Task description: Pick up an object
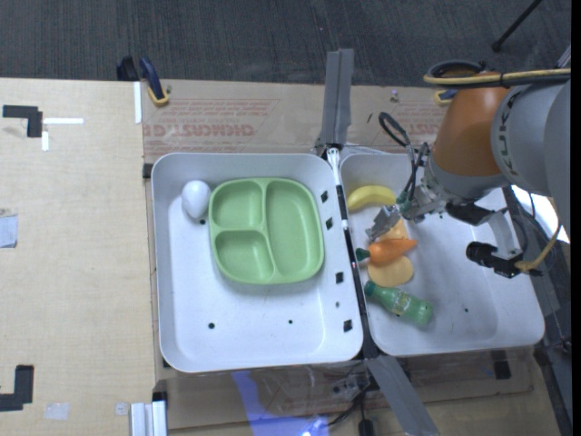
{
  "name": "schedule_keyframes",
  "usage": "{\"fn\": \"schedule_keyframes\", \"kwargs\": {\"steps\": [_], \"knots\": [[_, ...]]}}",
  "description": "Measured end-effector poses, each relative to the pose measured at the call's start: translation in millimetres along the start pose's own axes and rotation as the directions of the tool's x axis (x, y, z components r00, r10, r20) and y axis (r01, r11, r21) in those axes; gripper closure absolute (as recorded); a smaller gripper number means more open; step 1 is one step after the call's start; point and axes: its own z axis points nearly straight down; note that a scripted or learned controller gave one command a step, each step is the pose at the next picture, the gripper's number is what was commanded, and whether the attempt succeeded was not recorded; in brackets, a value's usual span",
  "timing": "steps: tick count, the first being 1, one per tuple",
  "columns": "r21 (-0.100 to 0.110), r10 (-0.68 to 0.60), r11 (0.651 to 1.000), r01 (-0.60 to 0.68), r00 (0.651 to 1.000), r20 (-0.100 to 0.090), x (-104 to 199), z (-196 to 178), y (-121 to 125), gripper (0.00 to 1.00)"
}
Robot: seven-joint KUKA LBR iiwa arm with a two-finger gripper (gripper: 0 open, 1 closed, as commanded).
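You see the gripper lowered into the right bin near its left wall, directly above the orange carrot. Whether the end effector is wide, narrow or holding anything cannot be told at this resolution. Along the left wall of the right bin you find, from far edge to near edge, a yellow banana, the carrot, a pale yellow round piece touching the carrot, and a green bottle lying on its side. The left bin carries a green divided plate with three compartments, set toward its far edge, and a white egg-shaped object touching the plate's left rim near the bin's far left corner. Behind the bins lies a brown cardboard sheet with red printing, seen upside down and too blurred to read. A blue clamp sits at the cardboard's far left corner.
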Motion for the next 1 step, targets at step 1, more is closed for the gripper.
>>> {"fn": "schedule_keyframes", "kwargs": {"steps": [1], "knots": [[-0.013,0.005,1.000,-0.005,1.000,0.007,-3.6,-17.1,3.1,1.00]]}}
